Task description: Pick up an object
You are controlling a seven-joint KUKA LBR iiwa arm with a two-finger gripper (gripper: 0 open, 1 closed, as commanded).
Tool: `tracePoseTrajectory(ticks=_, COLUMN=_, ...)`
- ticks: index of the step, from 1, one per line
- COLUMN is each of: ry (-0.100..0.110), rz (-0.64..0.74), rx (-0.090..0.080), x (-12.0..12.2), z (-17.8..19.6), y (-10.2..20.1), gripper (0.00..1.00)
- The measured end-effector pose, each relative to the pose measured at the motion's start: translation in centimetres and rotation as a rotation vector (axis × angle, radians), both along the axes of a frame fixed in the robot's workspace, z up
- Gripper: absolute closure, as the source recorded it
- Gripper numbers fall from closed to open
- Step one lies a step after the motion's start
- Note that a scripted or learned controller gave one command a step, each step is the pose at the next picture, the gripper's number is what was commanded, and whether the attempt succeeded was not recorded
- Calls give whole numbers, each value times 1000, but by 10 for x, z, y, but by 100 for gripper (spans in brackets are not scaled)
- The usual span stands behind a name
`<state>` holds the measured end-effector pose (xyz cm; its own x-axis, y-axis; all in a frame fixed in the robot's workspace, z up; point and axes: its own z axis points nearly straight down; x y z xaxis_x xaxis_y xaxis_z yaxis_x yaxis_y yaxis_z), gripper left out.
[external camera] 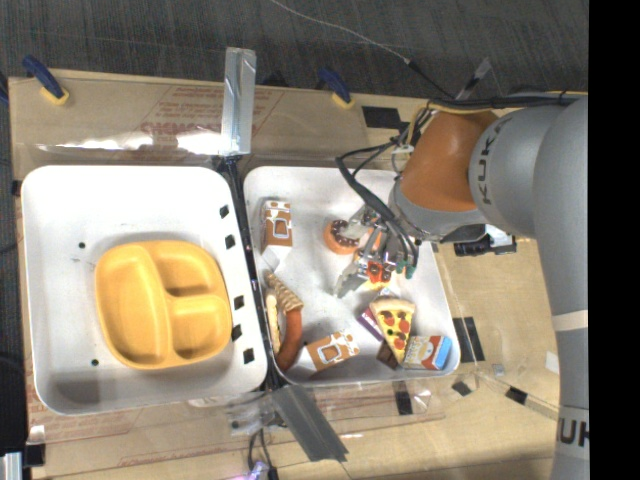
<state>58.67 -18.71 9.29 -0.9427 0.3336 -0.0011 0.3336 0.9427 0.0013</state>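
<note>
Holding a yellow tray [160, 301], the left bin [55, 198] faces the toy-filled right bin [300, 183] (end effector [362, 263] grip unclear).

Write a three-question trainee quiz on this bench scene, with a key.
1. True or false: the yellow tray lies in the left bin.
2. The pizza slice toy lies nearest which corner of the right bin? A top left, B bottom right, C top right.
3. Fill in: the hand hangs above the ____ bin.

Key: 1 true; 2 B; 3 right.
</note>
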Motion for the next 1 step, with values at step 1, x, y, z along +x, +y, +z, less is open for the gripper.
tracePoseTrajectory(ticks=1, ry=-12, rz=-155, rx=-4, x=-105, z=3, y=-17, gripper=0)
